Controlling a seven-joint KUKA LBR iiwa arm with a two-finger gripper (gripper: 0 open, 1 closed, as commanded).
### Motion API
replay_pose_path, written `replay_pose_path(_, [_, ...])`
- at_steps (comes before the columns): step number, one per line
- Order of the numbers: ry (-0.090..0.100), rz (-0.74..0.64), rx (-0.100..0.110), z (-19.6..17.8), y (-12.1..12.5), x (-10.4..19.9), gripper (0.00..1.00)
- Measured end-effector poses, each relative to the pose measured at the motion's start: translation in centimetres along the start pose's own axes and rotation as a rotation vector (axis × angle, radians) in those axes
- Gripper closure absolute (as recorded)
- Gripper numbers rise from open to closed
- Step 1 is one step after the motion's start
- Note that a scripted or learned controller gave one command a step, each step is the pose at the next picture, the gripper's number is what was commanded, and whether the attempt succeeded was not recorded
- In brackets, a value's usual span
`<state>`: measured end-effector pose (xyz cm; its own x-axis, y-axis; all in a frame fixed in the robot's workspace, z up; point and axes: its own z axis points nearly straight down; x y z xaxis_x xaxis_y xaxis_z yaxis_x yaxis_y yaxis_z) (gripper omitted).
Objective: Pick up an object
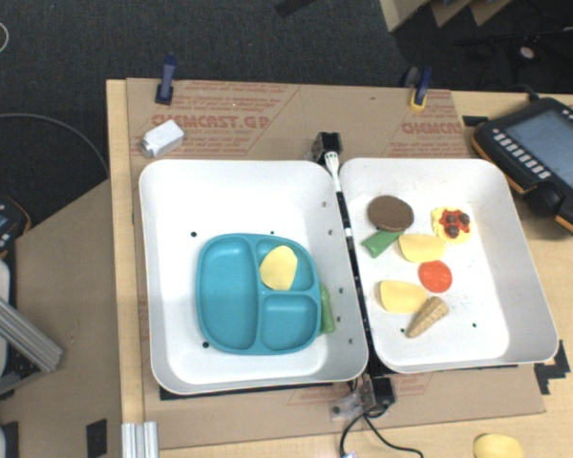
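The things to pick lie mostly in the right bin [518, 289]. A brown round disc [390, 213] lies near the bin's far left part, and a green wedge [380, 243] lies just below it, touching or almost touching. Beside the wedge, to the right, is a pale yellow piece [421, 247]. Above this one is a small yellow piece with red dots [451, 223]. A red round piece [435, 276] lies just under the pale yellow piece. Lower there is another yellow piece [399, 296], and a tan cone [427, 317] lies tilted at its right lower edge.

In the left bin [164, 256] a teal divided plate [231, 294] lies flat. A yellow oval piece [279, 268] lies in the plate's upper right compartment. A thin green thing [326, 310] lies along the right rim of the plate; what it is I cannot tell.

Both bins sit side by side on a brown cardboard sheet [267, 122]. On the sheet, beyond the left bin, lies a small white block [162, 138]. A blue clamp [166, 79] and a yellow and blue clamp [419, 87] sit at the far edge. A black handheld screen [540, 151] lies at the right.
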<state>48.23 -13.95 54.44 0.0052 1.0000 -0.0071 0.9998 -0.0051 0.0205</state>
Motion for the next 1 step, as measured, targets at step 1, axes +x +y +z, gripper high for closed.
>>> replay_pose_path(1, [0.011,-0.015,0.034,12.98,-0.70,10.26,0.00])
